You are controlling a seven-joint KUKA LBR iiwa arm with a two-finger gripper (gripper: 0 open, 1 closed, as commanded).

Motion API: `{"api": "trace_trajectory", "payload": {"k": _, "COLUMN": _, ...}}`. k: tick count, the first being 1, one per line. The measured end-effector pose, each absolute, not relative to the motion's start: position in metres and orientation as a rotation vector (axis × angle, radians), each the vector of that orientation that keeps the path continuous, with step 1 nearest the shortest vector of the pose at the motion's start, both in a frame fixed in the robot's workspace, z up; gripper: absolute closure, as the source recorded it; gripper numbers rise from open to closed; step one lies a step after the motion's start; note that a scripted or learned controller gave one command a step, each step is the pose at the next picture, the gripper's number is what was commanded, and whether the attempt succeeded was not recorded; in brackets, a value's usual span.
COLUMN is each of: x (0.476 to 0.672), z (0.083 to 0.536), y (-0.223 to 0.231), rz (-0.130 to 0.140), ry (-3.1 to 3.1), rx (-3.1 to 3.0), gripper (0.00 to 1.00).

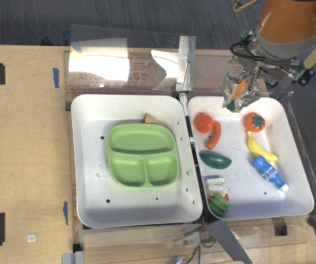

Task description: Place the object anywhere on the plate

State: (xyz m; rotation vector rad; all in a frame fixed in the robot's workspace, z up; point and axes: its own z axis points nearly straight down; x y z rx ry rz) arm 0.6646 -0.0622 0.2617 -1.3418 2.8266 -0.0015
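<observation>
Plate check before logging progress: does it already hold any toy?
No. The green plate shows bare compartments, while the tomato and banana lie in the right bin.

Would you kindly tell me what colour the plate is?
Light green; the plate shows plainly in the camera view, in the left bin.

Green plate unobstructed (toys apart)
</observation>
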Motion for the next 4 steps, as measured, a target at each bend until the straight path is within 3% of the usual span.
{"api": "trace_trajectory", "payload": {"k": 1, "x": 0.668, "z": 0.273, "y": 0.009, "rz": 0.0, "ry": 2.761, "rx": -1.473, "gripper": 1.0}}
{"api": "trace_trajectory", "payload": {"k": 2, "x": 0.59, "z": 0.367, "y": 0.036, "rz": -0.01, "ry": 2.782, "rx": -1.417, "gripper": 1.0}}
{"api": "trace_trajectory", "payload": {"k": 3, "x": 0.566, "z": 0.386, "y": 0.092, "rz": -0.001, "ry": 2.761, "rx": -1.473, "gripper": 1.0}}
{"api": "trace_trajectory", "payload": {"k": 4, "x": 0.501, "z": 0.352, "y": 0.045, "rz": -0.001, "ry": 2.658, "rx": -1.667, "gripper": 1.0}}
